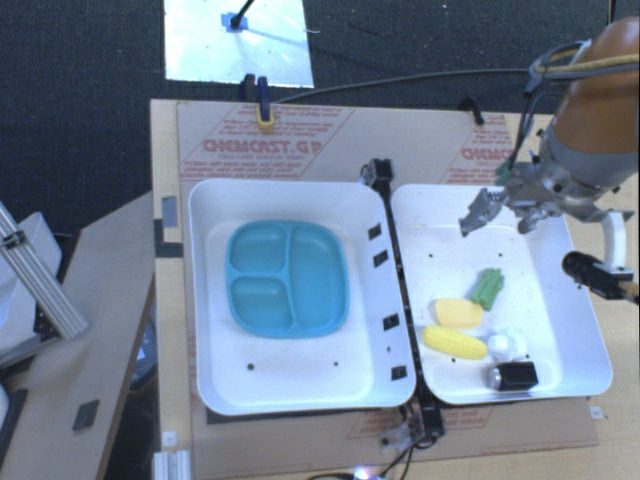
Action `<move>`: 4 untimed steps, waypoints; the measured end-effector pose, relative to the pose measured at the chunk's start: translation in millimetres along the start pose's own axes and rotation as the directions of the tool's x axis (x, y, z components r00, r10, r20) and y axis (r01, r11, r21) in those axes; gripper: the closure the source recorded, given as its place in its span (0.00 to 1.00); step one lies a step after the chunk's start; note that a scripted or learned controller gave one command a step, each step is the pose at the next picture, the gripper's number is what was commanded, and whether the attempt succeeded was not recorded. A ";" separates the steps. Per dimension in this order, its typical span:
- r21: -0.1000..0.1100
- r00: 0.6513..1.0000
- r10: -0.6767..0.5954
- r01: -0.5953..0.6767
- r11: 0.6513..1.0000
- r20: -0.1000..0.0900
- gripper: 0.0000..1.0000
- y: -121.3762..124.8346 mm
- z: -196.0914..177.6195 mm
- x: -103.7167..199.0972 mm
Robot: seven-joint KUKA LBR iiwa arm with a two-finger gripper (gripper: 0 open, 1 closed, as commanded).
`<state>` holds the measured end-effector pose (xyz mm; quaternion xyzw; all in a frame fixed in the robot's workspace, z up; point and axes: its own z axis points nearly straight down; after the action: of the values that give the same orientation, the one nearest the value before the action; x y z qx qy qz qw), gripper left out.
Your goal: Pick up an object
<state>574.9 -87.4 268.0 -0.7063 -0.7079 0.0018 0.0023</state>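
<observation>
Two white bins are sitting side by side on the bench. The left bin (215, 368) is holding a blue divided plate (288, 277), lying flat near its middle.

The right bin (580, 338) is carrying a small cluster toward its near end. A green piece (488, 288) is lying tilted, just beside and above a yellow block (458, 313). Below that, a yellow corn cob (455, 343) is lying on its side, touching or nearly touching the block. A small white object (507, 345) is resting at the cob's right end, and a dark can (514, 375) is lying on its side just below it, near the bin's front wall.

The arm (600, 108) is reaching in from the right, orange band above grey wrist. The gripper (508, 213) is hovering over the far part of the right bin, well apart from the cluster. Its two fingers are standing spread apart, nothing between them; one finger (480, 211) is pointing down-left over bare bin floor.

A black clamp (378, 172) is sitting where the bins meet at the far edge.
</observation>
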 end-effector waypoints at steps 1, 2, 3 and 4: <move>-0.007 1.000 -0.001 0.001 1.000 0.001 0.00 1.5 -3.5 0.0; -0.004 1.000 -0.002 0.002 1.000 0.000 0.00 8.2 46.2 7.9; -0.004 1.000 0.001 -0.001 1.000 0.001 0.00 10.8 90.6 1.9; -0.003 1.000 0.002 -0.002 1.000 0.000 0.00 13.4 132.8 1.2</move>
<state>587.6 -86.2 135.1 -0.7069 -0.7073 0.0008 0.0010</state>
